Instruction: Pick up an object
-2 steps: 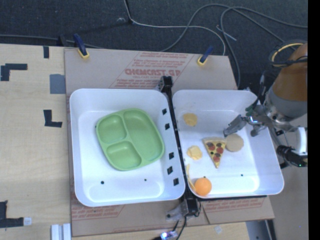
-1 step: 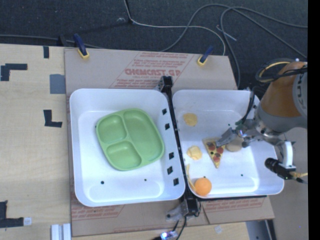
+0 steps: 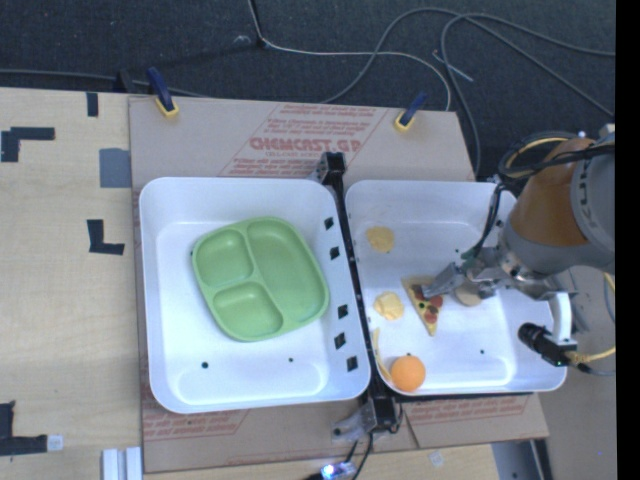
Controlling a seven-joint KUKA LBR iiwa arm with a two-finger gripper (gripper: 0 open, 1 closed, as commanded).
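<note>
From the overhead camera, the arm [image 3: 560, 218] is reaching in from the right and hanging low over the right bin [image 3: 440, 193]. Its gripper [image 3: 445, 288] is sitting right at the upper end of the pizza slice [image 3: 425, 306], though the angle is not letting me tell how far apart the fingers are standing or whether the slice is between them. Just left of the slice a pale yellow piece [image 3: 389, 306] is lying, another yellowish piece [image 3: 379, 238] is resting farther back, and an orange ball [image 3: 407, 372] is sitting near the front wall. Over in the left bin [image 3: 165, 268], a green divided plate [image 3: 260, 278] is lying flat.
</note>
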